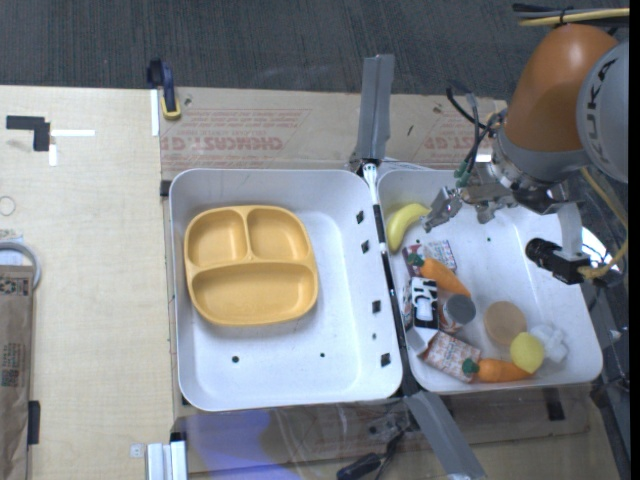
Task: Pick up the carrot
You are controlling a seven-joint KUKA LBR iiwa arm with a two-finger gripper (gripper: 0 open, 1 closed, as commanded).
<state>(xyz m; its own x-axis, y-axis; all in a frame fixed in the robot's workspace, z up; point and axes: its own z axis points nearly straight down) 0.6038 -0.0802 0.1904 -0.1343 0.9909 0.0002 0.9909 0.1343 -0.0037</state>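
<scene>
Two shallow white bins sit side by side on the bench. The left bin (200, 368) carries a yellow divided plate (251, 265) in its upper left part, at about ten o'clock from the bin's centre. The right bin (570, 363) is crowded: a banana (401, 224) lies at its ten o'clock corner, and just below it a carrot (443, 275) rests at a slant, its thick end toward the banana and its tip pointing to four o'clock. Touching that tip is a small grey can (459, 310), with a black-and-white packet (425, 303) at the can's nine o'clock. Along the bin's six o'clock edge lies a second carrot (503, 371), beside a brown wrapper (449, 354) at its nine o'clock and a lemon (527, 351) at its one o'clock; a tan disc (505, 321) sits just above the lemon. The arm comes in from three o'clock, and the gripper (447, 206) hangs over the bin's upper part, at about twelve o'clock from the slanted carrot and apart from it; how far its jaws stand open cannot be told, and nothing is seen held in them
</scene>
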